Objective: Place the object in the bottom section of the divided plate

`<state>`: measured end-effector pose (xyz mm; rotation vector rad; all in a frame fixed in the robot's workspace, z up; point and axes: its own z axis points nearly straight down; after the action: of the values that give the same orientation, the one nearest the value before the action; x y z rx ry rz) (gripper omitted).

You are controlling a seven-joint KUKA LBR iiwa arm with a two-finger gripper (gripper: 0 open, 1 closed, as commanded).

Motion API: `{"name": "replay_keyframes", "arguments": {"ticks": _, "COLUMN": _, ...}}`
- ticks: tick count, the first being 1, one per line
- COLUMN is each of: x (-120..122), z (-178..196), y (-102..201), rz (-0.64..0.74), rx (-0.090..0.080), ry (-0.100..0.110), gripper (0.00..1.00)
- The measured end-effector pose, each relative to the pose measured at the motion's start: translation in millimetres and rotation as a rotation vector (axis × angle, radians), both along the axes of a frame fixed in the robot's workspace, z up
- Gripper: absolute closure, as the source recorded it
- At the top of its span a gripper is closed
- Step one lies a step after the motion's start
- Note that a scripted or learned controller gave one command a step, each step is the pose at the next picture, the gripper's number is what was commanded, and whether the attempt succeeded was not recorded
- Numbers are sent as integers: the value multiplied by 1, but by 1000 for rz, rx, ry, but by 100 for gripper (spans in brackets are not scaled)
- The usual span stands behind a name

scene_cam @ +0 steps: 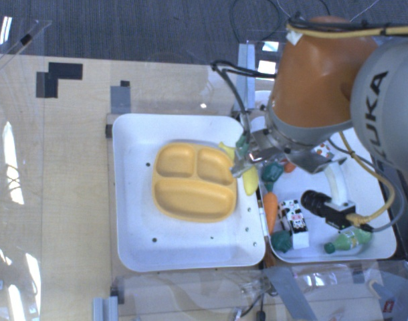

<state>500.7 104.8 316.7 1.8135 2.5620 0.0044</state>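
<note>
arm: reaches in from the right, wrist low over the seam between the two bins; my reading is that this is the pick or carry stage
gripper [243, 160]: sits at the right edge of the left bin [134, 199], just beside the right rim of the divided plate [156, 186]
jaws: cannot tell whether open or closed, since the metal parts and the wrist hide the gap
yellow object [249, 181]: taken to be the task's thing; it shows directly under the gripper, on the left bin's right wall, close to the plate but outside it; a grip on it cannot be confirmed
bottom section [190, 200]: the wide trough nearest the camera, nothing in it; task not yet done
upper sections: two smaller troughs side by side, also bare
plate position: flat in the middle of the left bin, so a short move leftward from the gripper should reach the target
right bin [384, 246]: holds a carrot [271, 209] along its left wall, a black-and-white patterned block [296, 221], a green bottle [344, 241] lying down and a teal item [271, 172] near the gripper
bench [57, 212]: pale wood, carries both bins
risk: release too early would drop the object onto the plate's rim or the bin floor
</note>
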Motion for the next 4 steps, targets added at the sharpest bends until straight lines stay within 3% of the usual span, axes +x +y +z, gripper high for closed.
{"name": "replay_keyframes", "arguments": {"ticks": 1, "x": -13, "z": 48, "y": -1, "rz": 38, "rx": 1, "ry": -4, "gripper": 100}}
{"name": "replay_keyframes", "arguments": {"ticks": 2, "x": 9, "z": 104, "y": 10, "rz": -85, "rx": 1, "ry": -3, "gripper": 100}}
{"name": "replay_keyframes", "arguments": {"ticks": 3, "x": -1, "z": -6, "y": 18, "rz": -21, "rx": 0, "ry": 1, "gripper": 100}}
{"name": "replay_keyframes", "arguments": {"ticks": 4, "x": -13, "z": 21, "y": -27, "rz": 32, "rx": 0, "ry": -3, "gripper": 100}}
